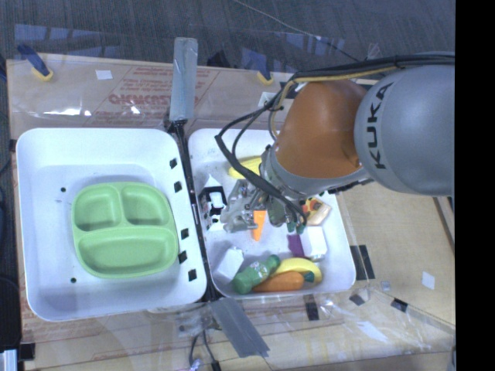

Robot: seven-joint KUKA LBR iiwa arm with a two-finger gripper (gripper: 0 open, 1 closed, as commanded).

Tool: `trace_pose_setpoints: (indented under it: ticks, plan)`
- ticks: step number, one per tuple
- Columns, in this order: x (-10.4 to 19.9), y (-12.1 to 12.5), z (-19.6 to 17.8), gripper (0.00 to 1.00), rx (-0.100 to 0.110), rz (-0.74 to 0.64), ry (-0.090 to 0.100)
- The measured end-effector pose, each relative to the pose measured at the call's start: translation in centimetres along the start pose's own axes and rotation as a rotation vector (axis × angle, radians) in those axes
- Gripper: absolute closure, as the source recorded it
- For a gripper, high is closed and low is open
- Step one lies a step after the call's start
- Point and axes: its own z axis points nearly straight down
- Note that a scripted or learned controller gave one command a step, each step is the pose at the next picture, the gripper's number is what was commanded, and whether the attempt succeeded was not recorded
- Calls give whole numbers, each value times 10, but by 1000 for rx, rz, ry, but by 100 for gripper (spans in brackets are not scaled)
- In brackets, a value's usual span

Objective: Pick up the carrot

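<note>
My bench carries two white bins side by side: left bin, right bin.

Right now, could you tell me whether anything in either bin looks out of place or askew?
Nothing looks spilled or damaged. The green three-compartment plastic tray lies flat in the left white bin. In the right white bin, the orange carrot, yellow banana and green bottle are jumbled against the near wall, which seems ordinary clutter.

My arm is smooth grey, lettered KUKA in black. A rounded orange band sits above my wrist. Black cables loop beside it.
</note>
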Motion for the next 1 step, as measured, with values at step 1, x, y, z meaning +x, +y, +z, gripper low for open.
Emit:
trace_pose_setpoints:
  ticks: [1]
  plan:
    - [0,-1,-7,100,2,-2,5]
